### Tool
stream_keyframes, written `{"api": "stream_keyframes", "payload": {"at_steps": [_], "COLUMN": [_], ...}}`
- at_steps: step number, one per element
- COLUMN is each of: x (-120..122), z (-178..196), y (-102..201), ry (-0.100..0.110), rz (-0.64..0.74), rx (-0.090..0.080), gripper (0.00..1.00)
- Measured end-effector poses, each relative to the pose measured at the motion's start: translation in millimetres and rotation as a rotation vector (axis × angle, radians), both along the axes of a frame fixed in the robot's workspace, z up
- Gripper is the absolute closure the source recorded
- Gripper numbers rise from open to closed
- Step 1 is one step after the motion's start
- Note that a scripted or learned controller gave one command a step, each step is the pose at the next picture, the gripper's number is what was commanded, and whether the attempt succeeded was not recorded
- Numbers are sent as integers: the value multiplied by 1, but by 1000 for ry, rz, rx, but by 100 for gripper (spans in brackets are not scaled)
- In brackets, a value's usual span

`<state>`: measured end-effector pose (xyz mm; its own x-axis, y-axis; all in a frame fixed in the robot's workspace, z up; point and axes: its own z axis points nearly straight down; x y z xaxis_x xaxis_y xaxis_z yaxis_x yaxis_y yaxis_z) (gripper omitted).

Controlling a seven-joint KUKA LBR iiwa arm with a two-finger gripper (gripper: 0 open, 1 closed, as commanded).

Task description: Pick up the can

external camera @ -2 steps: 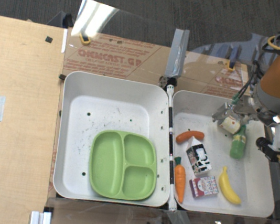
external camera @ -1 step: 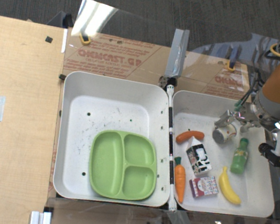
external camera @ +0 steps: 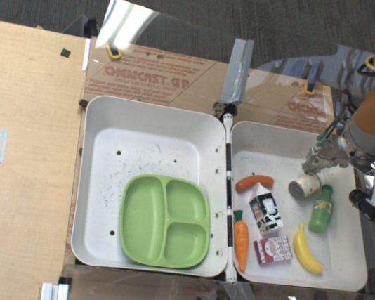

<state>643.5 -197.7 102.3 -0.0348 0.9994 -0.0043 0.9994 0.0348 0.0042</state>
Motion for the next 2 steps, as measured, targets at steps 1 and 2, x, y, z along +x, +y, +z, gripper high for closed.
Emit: {"api": "stream_keyframes", "payload": {"at_steps": [1, 2], "x": [0, -39], "z": [0, -10], "y": [0, 17], "ry": [0, 4], "rz": [0, -19], "rx": [0, 3], "gripper": [0, 0]}}
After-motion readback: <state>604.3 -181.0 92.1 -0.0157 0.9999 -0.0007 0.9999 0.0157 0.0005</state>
